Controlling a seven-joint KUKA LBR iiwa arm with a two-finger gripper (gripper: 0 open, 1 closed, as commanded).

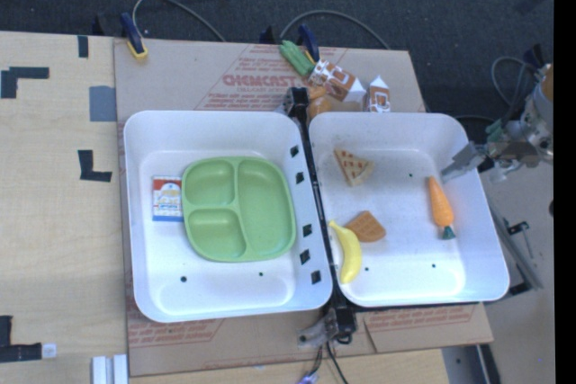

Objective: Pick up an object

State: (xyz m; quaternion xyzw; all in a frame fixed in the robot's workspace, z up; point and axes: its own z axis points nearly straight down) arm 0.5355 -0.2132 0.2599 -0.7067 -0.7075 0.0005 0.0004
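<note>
camera view: it looks down at a slant on two white bins that sit side by side on a sheet of cardboard [261,76].
gripper [468,159]: it is at the right edge of the right bin [405,279], above the rim; a grey finger points down and to the left toward the carrot. the rest of the arm is mostly outside the picture.
fingers: i cannot tell if they are spread or closed, the part is small and blurred. nothing is seen between them.
carrot [440,206]: it lies in the right bin near the right wall, green end toward the front. it is the nearest thing to the gripper, so i judge it is the likely target.
other things in the right bin: a waffle slice [353,166] toward the back, a cookie [364,227] in the middle, a banana [348,253] against the left wall. they are well apart, which leaves room around each one.
left bin [144,283]: it holds a green plate [239,208] with three sections and a small box [166,198] just beside the plate on its left.
behind the bins: small cartons [337,84] and clamps on the cardboard; the clamps seem to be there to hold the sheet fixed.
task progress: no object is lifted yet; all of them rest on the bin floors.
risk: the carrot is close to the wall, so a finger may hit the rim when it goes down.
</note>
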